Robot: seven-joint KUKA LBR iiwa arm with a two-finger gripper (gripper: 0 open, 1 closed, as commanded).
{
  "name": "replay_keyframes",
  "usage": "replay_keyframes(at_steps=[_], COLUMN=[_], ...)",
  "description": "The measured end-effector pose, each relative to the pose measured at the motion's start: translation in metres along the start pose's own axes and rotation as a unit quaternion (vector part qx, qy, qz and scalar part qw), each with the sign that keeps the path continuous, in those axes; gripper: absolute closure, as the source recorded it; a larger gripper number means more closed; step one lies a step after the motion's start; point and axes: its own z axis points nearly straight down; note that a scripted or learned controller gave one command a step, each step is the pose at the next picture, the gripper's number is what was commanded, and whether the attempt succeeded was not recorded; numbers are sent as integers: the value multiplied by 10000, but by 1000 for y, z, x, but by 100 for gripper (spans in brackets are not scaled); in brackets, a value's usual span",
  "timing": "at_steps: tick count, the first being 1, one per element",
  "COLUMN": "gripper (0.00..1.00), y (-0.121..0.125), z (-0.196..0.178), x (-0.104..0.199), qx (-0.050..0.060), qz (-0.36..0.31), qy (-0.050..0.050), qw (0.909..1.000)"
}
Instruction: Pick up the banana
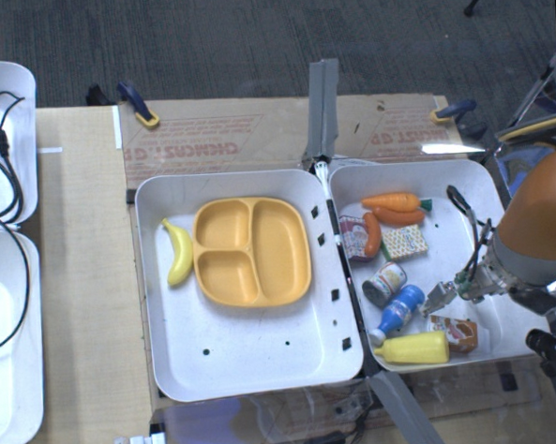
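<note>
Bench with two white bins, arm over right bin [482,180].
Banana [178,253] in left bin [249,359], touching yellow tray [253,251]; gripper [449,295] fingers spread, holding nothing.

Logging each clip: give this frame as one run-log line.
banana: left bin, beside plate, untouched | gripper: right bin, above bottle, holding nothing | pick not started

The banana [178,253] is yellow, small and smooth, lying flat on the floor of the left white bin [258,358]. It curves like a crescent, its narrow stem end pointing up toward the bin's far wall, its bulge toward the right. It rests just beside the left edge of the yellow divided plate [253,251].
</note>
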Motion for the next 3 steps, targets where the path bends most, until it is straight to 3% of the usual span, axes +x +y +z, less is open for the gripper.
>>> replay_keyframes(at_steps=[1, 2, 3], gripper=[0, 100, 0], y=[2, 2, 2], z=[-32, -41, -41], x=[15, 14, 14], qx=[15, 12, 13], qz=[-454, -445, -443], qy=[7, 4, 4], qw=[9990, 9990, 9990])
